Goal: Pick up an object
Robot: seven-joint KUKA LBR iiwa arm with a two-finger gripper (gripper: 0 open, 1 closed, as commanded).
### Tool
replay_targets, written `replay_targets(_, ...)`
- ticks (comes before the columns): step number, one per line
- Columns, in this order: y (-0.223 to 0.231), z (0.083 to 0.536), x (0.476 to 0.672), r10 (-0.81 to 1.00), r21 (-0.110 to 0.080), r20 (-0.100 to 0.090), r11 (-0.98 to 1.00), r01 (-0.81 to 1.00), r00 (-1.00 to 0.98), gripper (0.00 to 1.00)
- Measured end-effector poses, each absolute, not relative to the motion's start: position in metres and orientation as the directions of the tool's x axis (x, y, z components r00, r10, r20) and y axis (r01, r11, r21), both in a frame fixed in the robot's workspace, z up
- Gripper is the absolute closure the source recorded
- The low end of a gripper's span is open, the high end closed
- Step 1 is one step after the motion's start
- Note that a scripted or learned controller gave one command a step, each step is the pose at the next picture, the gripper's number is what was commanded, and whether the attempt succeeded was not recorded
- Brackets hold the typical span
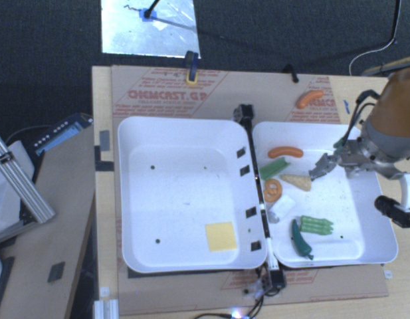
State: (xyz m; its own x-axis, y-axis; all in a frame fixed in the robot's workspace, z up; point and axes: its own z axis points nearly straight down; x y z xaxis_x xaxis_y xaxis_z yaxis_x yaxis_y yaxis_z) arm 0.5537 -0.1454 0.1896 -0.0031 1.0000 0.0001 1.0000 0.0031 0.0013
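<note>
The right bin (371, 244) holds several small items. An orange sausage (285, 152) lies near its back left, with a light green piece (274, 168) just below it. A cream wedge (296, 181) and an orange ring (272, 190) sit beside the divider. Lower down are a white piece (282, 208), a green ridged bunch (316, 225) and a dark green pepper (300, 239). My gripper (321, 167) hangs low over the right bin, just right of the cream wedge, and nothing shows in its grip.
A yellow square (220, 236) lies in the left bin (135, 178) near its front right. A second orange sausage (309, 99) rests on the bench behind the right bin. Black clips (244, 115) run along the divider between the bins.
</note>
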Motion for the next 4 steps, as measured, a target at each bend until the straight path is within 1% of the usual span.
replay_targets(1,-0.165,0.087,0.659,1.0,0.008,-0.002,0.007,1.0,-0.007,0.0)
replay_targets(2,-0.165,0.101,0.657,1.0,0.007,-0.002,0.007,1.0,-0.007,1.0)
replay_targets(3,-0.087,0.226,0.673,1.0,0.017,0.001,0.012,1.0,-0.012,1.0)
replay_targets(4,-0.042,0.367,0.671,1.0,0.021,0.0,0.01,1.0,-0.01,1.0)
